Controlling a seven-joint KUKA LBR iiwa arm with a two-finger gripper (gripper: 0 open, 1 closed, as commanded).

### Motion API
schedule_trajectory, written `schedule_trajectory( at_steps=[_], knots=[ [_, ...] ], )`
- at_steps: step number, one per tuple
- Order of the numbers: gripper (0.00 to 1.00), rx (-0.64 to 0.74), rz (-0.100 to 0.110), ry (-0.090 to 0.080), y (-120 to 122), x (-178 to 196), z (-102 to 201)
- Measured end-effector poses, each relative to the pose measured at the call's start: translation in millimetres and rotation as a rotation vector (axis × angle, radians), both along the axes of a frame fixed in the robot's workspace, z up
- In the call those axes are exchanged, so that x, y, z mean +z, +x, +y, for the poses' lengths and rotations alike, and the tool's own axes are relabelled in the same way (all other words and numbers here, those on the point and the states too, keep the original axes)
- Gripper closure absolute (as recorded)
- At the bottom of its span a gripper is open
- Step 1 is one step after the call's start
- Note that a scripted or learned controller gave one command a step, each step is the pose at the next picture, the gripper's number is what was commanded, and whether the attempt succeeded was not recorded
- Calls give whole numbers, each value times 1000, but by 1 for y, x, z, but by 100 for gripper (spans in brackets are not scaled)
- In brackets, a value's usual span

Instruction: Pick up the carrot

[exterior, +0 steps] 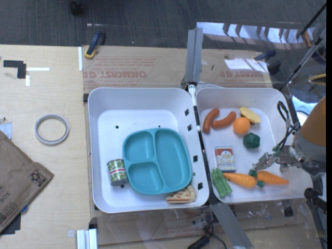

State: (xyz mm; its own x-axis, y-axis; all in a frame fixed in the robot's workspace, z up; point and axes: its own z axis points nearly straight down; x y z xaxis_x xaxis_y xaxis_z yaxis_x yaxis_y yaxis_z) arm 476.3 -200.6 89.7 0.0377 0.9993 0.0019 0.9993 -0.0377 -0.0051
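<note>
Hand (261,163) low in the right bin (236,93), just above two carrots, one carrot (239,179) beside the green beans (221,183), another carrot (272,178) right of it, fingers seemingly spread, gripping nothing, hard to be sure.

Pale wood counter (46,97) across the left and middle of the frame. Two white bins on it side by side: left bin (101,154) centre, right bin (270,95) centre-right. Tape ring (52,129) at left. Brown paper bag (18,180) at lower left. Flat cardboard sheet (135,69) lies behind the bins, upper middle.
</note>
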Motion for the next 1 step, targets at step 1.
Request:
schedule_trajectory(
  at_steps=[1],
  knots=[
    [0,107,0,0,0,0,62]
  ],
)
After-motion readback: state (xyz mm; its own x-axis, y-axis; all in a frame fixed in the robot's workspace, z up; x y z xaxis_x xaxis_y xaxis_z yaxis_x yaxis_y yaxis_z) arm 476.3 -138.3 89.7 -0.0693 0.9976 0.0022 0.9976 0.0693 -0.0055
